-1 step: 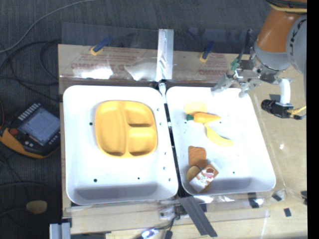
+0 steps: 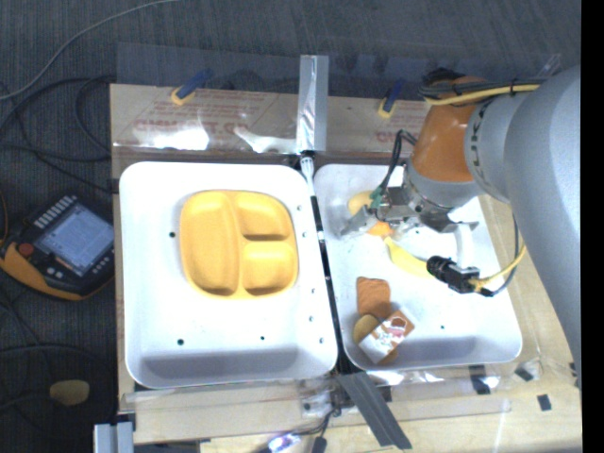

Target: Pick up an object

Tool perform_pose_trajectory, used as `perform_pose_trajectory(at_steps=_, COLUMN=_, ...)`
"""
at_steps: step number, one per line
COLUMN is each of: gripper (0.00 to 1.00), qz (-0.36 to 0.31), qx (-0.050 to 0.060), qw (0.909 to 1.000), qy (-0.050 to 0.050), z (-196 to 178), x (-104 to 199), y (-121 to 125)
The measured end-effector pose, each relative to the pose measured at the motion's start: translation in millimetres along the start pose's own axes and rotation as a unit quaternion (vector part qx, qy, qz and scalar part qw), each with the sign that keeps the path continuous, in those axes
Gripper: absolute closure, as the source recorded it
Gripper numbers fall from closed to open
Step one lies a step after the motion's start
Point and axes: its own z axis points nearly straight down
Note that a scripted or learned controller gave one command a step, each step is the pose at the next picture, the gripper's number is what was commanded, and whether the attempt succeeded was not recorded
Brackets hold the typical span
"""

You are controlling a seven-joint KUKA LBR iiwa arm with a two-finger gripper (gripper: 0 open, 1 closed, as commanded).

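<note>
The arm (image 2: 528,149) enters from the right of the frame, and the gripper (image 2: 370,217) sits low in the upper left of the right bin (image 2: 491,343). Its grip state cannot be determined. A yellow piece (image 2: 408,260) lies just below it. A brown pastry (image 2: 373,295) and small carton (image 2: 387,336) lie toward the bin's lower left. The left bin (image 2: 151,338) holds a yellow tray (image 2: 239,242).

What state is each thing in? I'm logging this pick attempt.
Gripper: down in the right bin, by small yellow and orange items.
Yellow tray: upright in the left bin.
Brown piece: lying apart from the gripper.
Small carton: lying tilted.
</note>
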Motion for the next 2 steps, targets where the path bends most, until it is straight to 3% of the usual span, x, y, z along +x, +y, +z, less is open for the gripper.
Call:
perform_pose_trajectory(at_steps=1, gripper=0.00, qz=-0.044, qx=-0.004, qw=0.9990, qy=-0.003, z=9, x=-15, y=28)
perform_pose_trajectory(at_steps=2, gripper=1.00, qz=-0.044, qx=-0.005, qw=0.9990, qy=-0.002, z=-1, x=-15, y=29)
